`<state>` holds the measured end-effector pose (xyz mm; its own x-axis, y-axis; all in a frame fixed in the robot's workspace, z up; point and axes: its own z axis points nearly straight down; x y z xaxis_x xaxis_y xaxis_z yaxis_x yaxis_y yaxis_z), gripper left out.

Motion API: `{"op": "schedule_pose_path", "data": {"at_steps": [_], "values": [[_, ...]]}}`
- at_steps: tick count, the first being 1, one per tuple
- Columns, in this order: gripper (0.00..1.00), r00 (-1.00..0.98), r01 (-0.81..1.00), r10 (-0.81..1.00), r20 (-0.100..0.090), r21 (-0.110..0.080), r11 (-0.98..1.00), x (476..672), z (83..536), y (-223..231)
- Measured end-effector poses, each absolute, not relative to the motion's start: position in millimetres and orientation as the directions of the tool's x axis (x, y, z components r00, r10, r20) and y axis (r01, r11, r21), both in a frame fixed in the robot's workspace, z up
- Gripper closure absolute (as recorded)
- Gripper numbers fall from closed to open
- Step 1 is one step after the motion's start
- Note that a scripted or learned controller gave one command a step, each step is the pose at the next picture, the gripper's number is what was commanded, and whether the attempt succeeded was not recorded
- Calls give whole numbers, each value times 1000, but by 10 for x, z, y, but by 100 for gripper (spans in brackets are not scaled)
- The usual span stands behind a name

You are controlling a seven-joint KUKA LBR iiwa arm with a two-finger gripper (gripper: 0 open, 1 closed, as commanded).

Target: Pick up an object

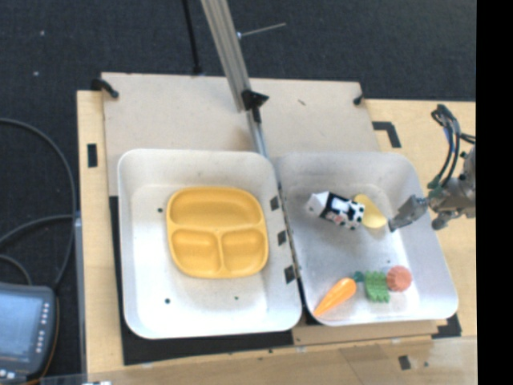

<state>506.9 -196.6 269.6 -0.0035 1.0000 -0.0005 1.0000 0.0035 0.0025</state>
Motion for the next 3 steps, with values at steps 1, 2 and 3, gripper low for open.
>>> {"op": "schedule_pose_path", "data": {"at_steps": [1,2,3], "values": [[0,-2,1000,1000,0,3,2,5069,2697,-1966],[0,1,1000,1000,-1,-2,-1,5061,2275,-2014],[0,3,1000,1000,0,-3,-3,5110,1809,-1953]]}}
